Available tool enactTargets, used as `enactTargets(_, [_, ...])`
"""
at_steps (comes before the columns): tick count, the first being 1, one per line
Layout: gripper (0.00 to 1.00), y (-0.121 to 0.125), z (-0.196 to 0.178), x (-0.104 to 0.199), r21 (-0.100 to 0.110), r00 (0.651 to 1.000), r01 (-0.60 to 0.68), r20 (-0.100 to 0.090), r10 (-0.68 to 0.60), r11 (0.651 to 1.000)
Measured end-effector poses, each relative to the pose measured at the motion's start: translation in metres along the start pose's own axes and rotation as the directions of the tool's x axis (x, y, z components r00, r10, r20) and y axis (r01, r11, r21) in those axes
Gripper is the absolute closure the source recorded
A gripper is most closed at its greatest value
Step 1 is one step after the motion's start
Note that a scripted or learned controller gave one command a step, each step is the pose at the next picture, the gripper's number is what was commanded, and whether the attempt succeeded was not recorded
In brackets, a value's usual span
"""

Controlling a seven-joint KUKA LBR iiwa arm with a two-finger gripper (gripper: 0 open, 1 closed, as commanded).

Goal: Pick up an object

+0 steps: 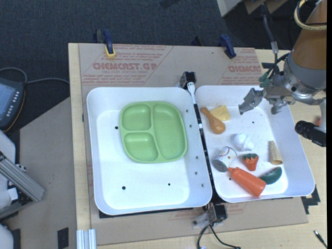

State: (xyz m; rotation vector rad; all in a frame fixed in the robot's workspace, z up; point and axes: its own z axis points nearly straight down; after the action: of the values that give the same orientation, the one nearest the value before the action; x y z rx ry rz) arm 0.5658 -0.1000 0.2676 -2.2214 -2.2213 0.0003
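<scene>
The right bin [290, 188] holds several small items: an orange-brown drumstick-shaped piece [213, 120] beside a yellow wedge [222, 112], a white lump [241, 140], a grey and white piece [223, 160], a small red-orange fruit with a green top [251, 161], an orange carrot [247, 180], a dark green piece [272, 176] and a tan roll [274, 152]. My gripper [262, 101] hovers over the bin's far part, right of the yellow wedge, with nothing between its fingers that I can see.
The left bin [104, 139] holds a green divided plate [153, 131]. Blue clamps [109, 40] [227, 44] pin the cardboard at the far edge. A black hinge strip [199, 134] runs between the bins. The arm enters from the upper right.
</scene>
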Motion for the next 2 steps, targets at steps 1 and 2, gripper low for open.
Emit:
enactTargets(1, [0.0,-0.001,0.042,0.0,0.005,1.0,0.0,-0.001,0.0,1.0])
enactTargets(2, [0.0,-0.009,0.094,-0.007,0.007,1.0,-0.002,-0.002,0.002,1.0])
